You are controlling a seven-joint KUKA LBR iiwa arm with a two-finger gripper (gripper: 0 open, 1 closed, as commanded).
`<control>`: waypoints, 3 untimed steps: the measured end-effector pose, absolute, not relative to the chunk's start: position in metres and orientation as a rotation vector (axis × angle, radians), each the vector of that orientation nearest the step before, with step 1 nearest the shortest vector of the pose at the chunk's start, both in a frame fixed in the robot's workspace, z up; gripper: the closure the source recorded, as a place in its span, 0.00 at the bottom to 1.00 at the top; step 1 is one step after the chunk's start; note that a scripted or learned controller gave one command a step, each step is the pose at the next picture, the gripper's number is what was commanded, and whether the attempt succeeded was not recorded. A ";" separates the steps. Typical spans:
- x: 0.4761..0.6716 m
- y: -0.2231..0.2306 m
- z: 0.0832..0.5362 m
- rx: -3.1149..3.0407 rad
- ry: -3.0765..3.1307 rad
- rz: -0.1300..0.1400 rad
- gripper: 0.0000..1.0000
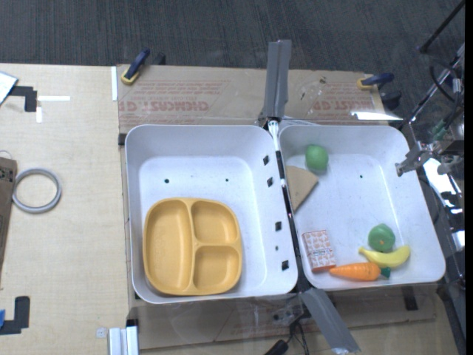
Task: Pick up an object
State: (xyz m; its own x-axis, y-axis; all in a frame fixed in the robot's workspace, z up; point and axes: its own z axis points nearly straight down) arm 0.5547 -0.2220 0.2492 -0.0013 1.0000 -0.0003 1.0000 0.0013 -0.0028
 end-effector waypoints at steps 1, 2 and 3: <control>0.490 -0.214 0.095 -2.096 -2.331 -0.006 0.00; 0.490 -0.218 0.104 -2.107 -2.326 0.001 1.00; 0.533 -0.202 0.232 -2.188 -2.254 0.003 1.00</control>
